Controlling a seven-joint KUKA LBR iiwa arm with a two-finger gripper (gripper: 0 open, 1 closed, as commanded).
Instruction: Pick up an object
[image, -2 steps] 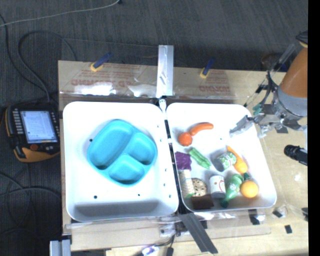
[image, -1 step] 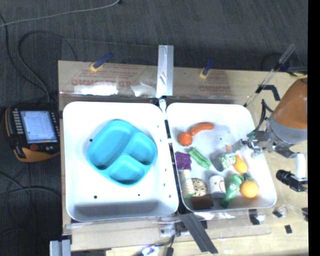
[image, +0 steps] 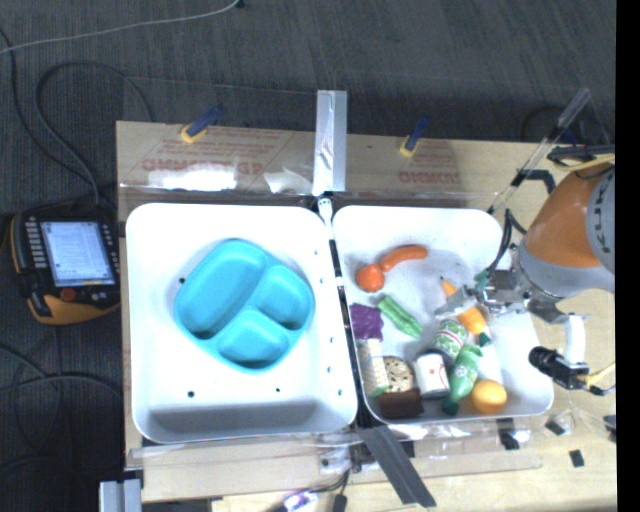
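As I pulled this frame up remotely, I logged it fast, clock directions read off the camera view, 12 at the top edge.

Arm: the grey KUKA came in from 3 o'clock, orange band (image: 562, 222) over the right bin's far rim.
Gripper: the gripper (image: 487, 292) sat low in the right bin (image: 420, 222), over its right-hand part; whether it was parted, closed or gripping, I could not tell, the metal blurred into the clutter there.
Nearest object: small orange-and-white piece (image: 472, 321), just at 7 o'clock from the gripper, close enough that I couldn't say touching or apart.
Green bottle: green bottle (image: 463, 368) lay past that, at 6 to 7 o'clock from the gripper, long axis running roughly 12 to 6, tipped slightly.
Other contents: orange sausage-shaped toy (image: 404, 256) at 10 o'clock from the gripper, well apart; orange ball (image: 369, 278) beside its left end; green bean-like stick (image: 400, 315) and purple lump (image: 366, 321) at 8 to 9 o'clock; yellow-orange fruit (image: 489, 395) at 6 o'clock by the near rim; small box (image: 432, 374) and dark block (image: 398, 404) near the near rim.
Left bin: left bin (image: 150, 300) held a blue divided tray (image: 246, 301), far off at 9 o'clock.
Step, my call: positioned for a grasp, nothing seen held yet.
Key relation, my call: the closest candidate lay down-left of the gripper, so the coming move likely needed a short shift toward 7 o'clock and a descent.
Risk, my call: objects were packed tight, so neighbours could get nudged.
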